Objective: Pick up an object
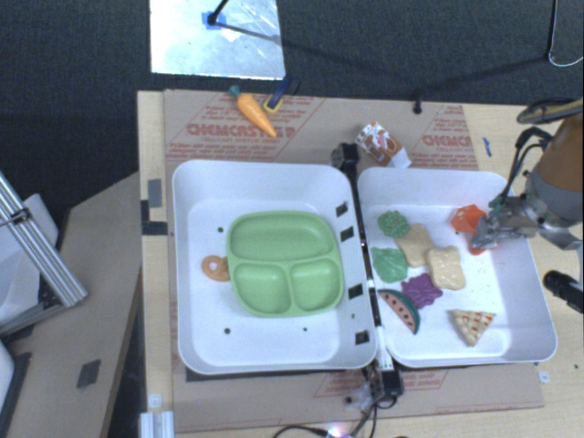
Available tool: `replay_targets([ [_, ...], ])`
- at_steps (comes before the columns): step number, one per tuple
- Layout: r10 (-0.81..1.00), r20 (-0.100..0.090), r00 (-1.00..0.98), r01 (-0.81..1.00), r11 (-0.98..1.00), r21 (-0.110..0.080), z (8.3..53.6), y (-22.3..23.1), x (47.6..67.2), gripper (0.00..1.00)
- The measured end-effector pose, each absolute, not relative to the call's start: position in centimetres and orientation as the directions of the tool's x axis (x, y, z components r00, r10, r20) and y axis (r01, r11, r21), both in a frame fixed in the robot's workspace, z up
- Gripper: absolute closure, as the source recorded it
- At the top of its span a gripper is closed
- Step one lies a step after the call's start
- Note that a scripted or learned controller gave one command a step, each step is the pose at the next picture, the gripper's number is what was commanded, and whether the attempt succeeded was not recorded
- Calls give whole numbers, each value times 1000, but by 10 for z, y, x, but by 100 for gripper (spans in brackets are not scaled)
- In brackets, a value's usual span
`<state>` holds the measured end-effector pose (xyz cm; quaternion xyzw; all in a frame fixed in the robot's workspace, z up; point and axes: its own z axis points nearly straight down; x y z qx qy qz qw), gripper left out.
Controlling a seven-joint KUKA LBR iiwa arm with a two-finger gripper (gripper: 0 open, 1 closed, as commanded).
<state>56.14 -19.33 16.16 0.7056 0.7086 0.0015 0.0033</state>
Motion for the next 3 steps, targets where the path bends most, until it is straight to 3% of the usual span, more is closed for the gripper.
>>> replay_targets([
  [1,1000,-2,-6,1000,6,8,217,-184,567,100],
  [2,1000,-1,-5,1000,5,3,225,-184,568,100],
  [3,1000,1,-9,1000,9,1,215,-129,569,100],
])
